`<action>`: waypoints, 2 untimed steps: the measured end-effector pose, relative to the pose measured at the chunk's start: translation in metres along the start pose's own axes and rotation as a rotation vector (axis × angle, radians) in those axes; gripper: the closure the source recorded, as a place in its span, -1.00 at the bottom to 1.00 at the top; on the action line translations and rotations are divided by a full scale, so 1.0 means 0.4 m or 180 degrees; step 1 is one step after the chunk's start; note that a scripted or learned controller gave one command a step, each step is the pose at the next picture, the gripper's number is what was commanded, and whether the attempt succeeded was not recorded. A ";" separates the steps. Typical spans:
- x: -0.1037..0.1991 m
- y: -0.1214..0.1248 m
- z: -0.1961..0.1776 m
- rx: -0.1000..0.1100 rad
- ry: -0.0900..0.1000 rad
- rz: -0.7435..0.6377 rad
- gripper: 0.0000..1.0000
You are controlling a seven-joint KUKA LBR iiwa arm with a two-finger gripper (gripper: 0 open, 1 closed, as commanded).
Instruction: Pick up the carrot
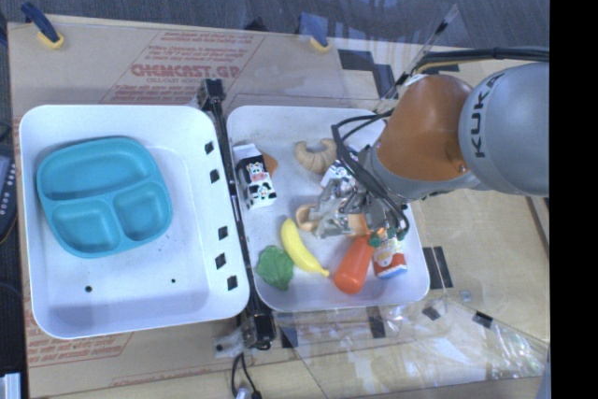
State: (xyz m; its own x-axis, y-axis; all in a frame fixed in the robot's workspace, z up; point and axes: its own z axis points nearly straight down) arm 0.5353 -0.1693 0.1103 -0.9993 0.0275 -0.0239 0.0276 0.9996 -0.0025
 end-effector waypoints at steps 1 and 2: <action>-0.015 -0.083 -0.240 0.0009 0.0048 0.0589 1.00; 0.090 0.041 -0.250 0.0004 0.0081 0.1142 1.00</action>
